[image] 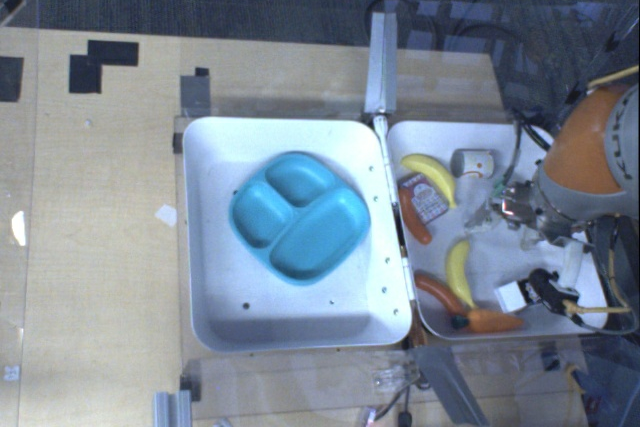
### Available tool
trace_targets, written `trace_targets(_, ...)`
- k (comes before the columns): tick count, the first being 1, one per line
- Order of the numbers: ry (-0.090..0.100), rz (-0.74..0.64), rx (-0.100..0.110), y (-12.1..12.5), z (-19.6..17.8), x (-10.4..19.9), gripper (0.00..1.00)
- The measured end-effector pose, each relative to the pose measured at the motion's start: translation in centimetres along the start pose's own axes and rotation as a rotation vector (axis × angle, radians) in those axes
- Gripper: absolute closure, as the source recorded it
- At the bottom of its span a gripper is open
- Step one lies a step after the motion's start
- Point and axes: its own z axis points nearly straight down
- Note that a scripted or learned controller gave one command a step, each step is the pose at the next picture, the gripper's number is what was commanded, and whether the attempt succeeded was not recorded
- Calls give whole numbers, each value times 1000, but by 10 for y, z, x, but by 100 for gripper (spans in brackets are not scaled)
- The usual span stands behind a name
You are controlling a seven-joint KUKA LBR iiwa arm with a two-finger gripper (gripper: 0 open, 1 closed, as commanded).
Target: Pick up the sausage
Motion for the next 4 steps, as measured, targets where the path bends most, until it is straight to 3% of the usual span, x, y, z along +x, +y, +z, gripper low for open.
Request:
trace_targets(1,-1,-94,5,-45,-12,-51,0)
trace_targets(2,-2,-96,-1,-43,-23,-50,100)
trace_targets(3,-2,-13,2,-1,-124,-10,100)
trace_targets(4,-3,-21,-3,0,-135,-9,100)
